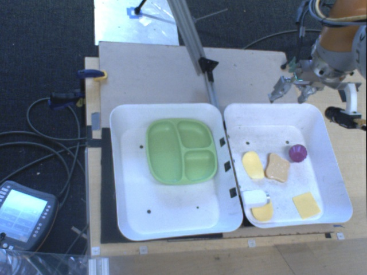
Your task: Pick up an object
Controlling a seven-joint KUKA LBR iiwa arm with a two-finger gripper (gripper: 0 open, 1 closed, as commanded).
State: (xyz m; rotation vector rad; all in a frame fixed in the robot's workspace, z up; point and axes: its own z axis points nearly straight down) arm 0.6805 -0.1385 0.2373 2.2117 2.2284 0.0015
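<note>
Overhead, hand (291, 90) open, above right bin's (332, 136) far rim

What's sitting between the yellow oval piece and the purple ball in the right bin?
In the camera view, a tan toast-like piece lies between the yellow oval piece and the purple ball.

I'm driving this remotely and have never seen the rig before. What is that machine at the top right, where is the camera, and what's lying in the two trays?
One camera looks down at a slant on a bench. The grey and orange robot arm reaches in from the right; its gripper hangs above the right bin's far rim, open, holding nothing. The left bin holds a green divided plate. The right bin holds small toy foods: a purple ball, a toast slice, a yellow oval piece, a yellow square, and a white block lying against a yellow-orange piece.
</note>
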